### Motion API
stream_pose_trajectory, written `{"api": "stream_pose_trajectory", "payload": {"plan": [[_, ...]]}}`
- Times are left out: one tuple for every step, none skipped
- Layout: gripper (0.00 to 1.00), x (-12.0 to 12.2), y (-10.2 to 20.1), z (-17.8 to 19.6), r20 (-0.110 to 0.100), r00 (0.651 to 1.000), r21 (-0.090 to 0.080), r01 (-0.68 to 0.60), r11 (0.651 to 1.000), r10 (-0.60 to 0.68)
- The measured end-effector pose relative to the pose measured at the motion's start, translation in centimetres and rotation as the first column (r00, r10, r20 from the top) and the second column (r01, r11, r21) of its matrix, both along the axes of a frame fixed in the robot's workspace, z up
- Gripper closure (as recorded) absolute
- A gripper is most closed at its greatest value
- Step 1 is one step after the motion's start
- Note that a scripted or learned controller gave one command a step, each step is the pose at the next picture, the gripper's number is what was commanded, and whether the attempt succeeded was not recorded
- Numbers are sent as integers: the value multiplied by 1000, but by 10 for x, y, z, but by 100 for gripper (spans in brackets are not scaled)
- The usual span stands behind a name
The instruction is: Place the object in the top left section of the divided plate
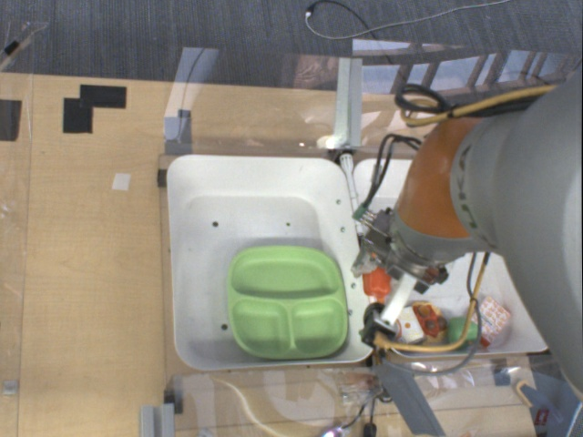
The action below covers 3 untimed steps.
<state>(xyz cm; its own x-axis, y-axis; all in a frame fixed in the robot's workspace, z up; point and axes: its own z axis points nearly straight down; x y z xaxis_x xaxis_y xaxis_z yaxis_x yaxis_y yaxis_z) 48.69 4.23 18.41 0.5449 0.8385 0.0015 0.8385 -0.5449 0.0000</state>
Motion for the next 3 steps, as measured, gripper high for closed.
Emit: {"api": "stream_pose_trajectory", "payload": {"plan": [[100, -1, 19, 7, -2, 991, -1, 132, 991, -132], [100, 0, 4, -1, -2, 876, -1, 483, 876, -483], [100, 0, 2, -1, -2, 969, -1, 248, 969, -248]]}}
